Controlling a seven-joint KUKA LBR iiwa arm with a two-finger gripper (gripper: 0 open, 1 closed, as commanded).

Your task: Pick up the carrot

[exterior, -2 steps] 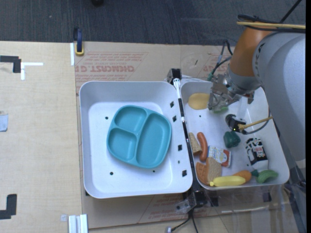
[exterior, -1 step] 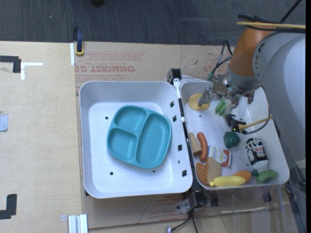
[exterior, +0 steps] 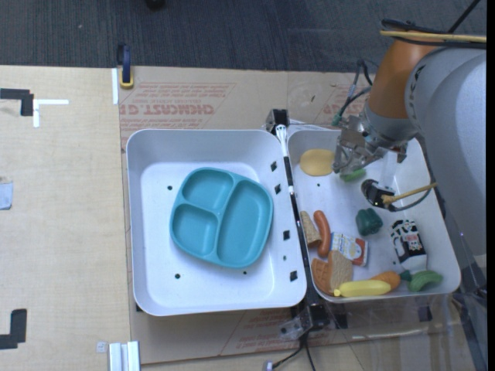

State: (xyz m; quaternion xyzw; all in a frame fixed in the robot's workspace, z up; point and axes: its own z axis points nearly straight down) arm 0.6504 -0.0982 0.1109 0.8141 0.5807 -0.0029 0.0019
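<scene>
Tool at the far end of the right bin, carrot at the near end

The tool point(exterior: 352, 161) hangs low over a green item beside the yellow disc point(exterior: 316, 162); whether it is spread or pressed together I cannot tell. The carrot point(exterior: 387, 279) lies well apart from it at the near wall, wedged between the banana point(exterior: 362, 288) and a green vegetable point(exterior: 424, 280), so a grasp there looks crowded. The teal divided plate point(exterior: 222, 217) sits in the left bin point(exterior: 147, 284).

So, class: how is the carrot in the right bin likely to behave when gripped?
The carrot looks like smooth, tapered toy plastic, so probably stiff, light and slippery. Its rounded shape may roll. It touches the banana, which would likely shift too.
</scene>
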